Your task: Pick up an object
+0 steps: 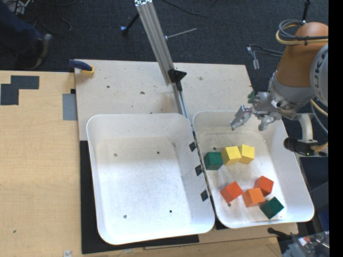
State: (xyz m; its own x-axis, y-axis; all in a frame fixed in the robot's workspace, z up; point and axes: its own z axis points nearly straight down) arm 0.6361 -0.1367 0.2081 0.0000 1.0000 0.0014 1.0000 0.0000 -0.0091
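Blocks, seven in all, lying in the right bin (289, 149), none of them held. Near the bin's middle a row of three: a dark green block (213, 160) at the left, touching or just beside a yellow block (232, 155), then a second yellow block (247, 153) touching that one. Toward the near end a looser cluster: an orange block (231, 191), another orange block (253, 197) just to its right, a red-orange block (264, 184) above that, and a second dark green block (272, 207) nearest the bin's front right corner.

Left bin (107, 138) white, shallow, speckled with small dark marks on its floor. Both bins side by side, meeting along a divider with small black clips.

Gripper (253, 118) poised over the far end of the right bin, above and apart from the yellow blocks. Fingers (239, 118) spread wide, nothing between them. Grey arm with its orange band (300, 52) coming in from the right.

Surface (128, 84) pale and spotted beyond the bins, light wood to the left with dark grey patches. A slanted aluminium bar (156, 32) rising from between the bins toward the top. A small blue and yellow item (81, 67) at the far left corner. Dark carpeted floor (214, 15) beyond, with cables lying across it.
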